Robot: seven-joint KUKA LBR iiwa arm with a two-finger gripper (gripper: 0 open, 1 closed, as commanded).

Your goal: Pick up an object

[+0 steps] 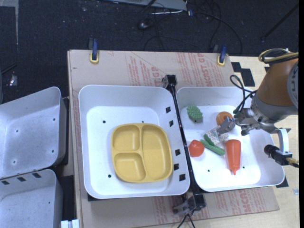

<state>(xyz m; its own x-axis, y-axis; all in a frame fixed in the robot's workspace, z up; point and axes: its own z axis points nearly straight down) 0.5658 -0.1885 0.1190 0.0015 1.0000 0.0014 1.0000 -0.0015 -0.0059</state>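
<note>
Jaws (227, 126) hover low over the right bin (270, 175), just above a green pod (213, 146); whether they are open or closed cannot be told. Beside them lie an orange carrot (233, 155), a red tomato (196, 148) and a green knobbly piece (194, 112). A yellow divided plate (141, 153) sits in the left bin (95, 108).

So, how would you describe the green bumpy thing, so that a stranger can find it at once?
Look at the right bin, the one the arm reaches into. Near its upper left part, close to the divider, lies the green bumpy object, alone. Unlike the long green bean lower down, it is short, rounded and knobbly.
</note>
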